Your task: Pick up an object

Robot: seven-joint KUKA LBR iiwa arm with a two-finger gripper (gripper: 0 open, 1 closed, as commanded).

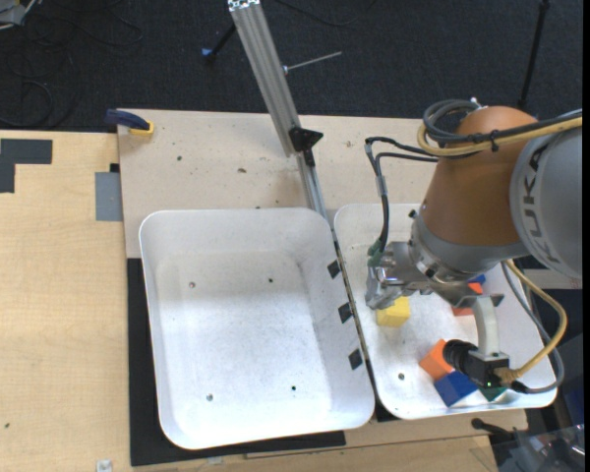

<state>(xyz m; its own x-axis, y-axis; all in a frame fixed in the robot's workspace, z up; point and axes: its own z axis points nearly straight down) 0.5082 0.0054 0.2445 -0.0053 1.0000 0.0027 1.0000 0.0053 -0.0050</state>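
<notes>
A yellow block (394, 312) lies tilted in the right bin (405, 404), near its left wall. My gripper (380, 291) is low over that bin, directly above and touching or almost touching the block's upper left side. The arm's orange band and grey wrist hide the middle of the bin. I cannot make out whether the block is gripped.
An orange block (434, 360) and a blue block (455, 389) sit near the right bin's front edge. A small red piece (464, 309) and a blue bit (476, 285) peek out beside the wrist. The left bin (177, 234) adjoins it. A slanted metal bar (275, 87) rises behind.
</notes>
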